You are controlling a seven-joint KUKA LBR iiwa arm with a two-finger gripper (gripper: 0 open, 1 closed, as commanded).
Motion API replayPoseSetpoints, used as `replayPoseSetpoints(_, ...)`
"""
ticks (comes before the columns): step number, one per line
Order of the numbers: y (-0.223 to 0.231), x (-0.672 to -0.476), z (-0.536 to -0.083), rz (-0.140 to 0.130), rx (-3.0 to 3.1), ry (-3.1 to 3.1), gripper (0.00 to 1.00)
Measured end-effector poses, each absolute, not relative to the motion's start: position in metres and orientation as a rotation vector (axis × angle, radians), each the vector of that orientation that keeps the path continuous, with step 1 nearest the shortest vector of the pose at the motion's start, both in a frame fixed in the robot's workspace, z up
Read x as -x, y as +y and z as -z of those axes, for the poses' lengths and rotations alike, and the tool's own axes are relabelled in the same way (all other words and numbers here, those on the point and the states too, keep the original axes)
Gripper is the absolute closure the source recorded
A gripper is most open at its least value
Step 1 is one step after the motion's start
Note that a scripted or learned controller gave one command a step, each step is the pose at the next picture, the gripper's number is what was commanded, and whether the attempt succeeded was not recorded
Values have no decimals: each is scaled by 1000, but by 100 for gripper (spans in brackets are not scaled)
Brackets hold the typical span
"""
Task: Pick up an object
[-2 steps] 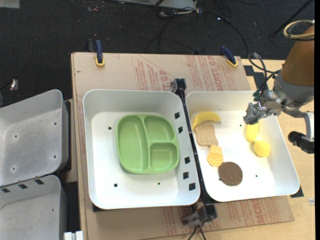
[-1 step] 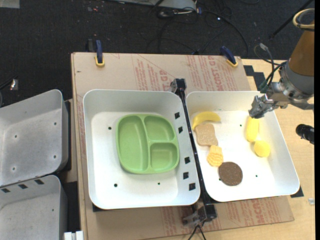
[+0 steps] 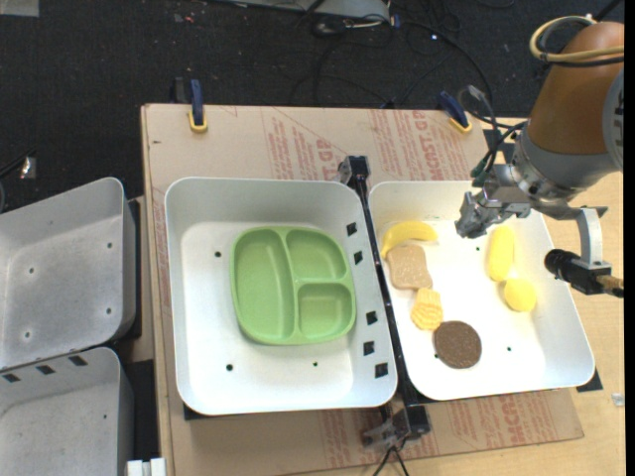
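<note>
Claw (image 3: 474,216) hangs over the right bin's (image 3: 571,365) far edge; can't tell its state. Looks like the approach step. Banana (image 3: 410,233) lies near its left, yellow piece (image 3: 500,253) just right; next it picks one and drops.

Green divided tray (image 3: 294,286) in a white bin (image 3: 189,266). Yellow banana (image 3: 410,233), tan bread slice (image 3: 407,265), brown speckled patty (image 3: 457,344)

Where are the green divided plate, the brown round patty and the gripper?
green divided plate (image 3: 294,286): camera view, on the ridge between its compartments.
brown round patty (image 3: 457,344): camera view, centre of its top face.
gripper (image 3: 472,219): camera view, at its tip above the right bin.
</note>
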State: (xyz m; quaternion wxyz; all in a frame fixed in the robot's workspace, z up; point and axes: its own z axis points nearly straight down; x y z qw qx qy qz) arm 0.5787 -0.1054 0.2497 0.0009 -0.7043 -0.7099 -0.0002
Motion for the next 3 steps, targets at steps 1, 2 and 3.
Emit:
replayPoseSetpoints(1,-50,-574,-237,-1,2213,-2227,100)
replayPoseSetpoints(2,9,-567,-243,2,2210,-2230,100)
replayPoseSetpoints(3,60,-567,-250,2,2211,-2230,100)
